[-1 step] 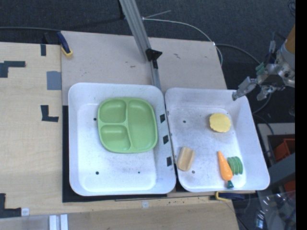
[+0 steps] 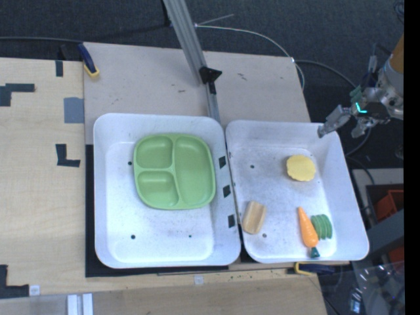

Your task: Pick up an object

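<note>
Right white bin [image 2: 341,176], orange carrot with green top [image 2: 307,228], fingers [image 2: 344,123] spread

The pale green, three-compartment plate [image 2: 174,170] looks like smooth matt plastic, and the two shallow white bins [image 2: 115,195] look like scuffed, speckled plastic. The light bench top [image 2: 33,176] shows a wood grain, and the slanting grey rail [image 2: 187,28] looks like ribbed metal.

a pale wooden worktop [image 2: 151,77] carries two shallow white plastic bins side by side: left bin [image 2: 105,195], right bin [image 2: 344,195], edges touching.
</note>
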Robot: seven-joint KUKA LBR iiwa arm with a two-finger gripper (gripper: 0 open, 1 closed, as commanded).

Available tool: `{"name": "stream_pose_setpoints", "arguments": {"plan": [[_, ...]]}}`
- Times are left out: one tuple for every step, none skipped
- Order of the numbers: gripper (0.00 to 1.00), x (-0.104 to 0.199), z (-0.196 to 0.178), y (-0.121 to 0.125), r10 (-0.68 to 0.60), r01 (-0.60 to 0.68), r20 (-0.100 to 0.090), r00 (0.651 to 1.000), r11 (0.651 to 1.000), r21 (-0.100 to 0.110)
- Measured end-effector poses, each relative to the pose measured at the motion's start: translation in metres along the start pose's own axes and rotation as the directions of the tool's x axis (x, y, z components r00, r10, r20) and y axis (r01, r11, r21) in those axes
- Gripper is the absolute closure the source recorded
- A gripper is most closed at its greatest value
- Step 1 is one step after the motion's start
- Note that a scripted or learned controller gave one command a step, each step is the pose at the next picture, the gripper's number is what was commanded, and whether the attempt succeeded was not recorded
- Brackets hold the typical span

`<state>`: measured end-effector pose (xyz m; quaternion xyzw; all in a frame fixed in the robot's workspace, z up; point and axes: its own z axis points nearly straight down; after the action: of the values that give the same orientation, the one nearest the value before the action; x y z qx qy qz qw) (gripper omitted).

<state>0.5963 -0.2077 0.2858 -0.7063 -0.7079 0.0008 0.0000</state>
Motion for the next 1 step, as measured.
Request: {"name": "stream_pose_setpoints", "arguments": {"plan": [[0.0,0.0031,0.0561,-0.0106,0.001,-0.001,-0.001,1.0,1.0,0.006]]}}
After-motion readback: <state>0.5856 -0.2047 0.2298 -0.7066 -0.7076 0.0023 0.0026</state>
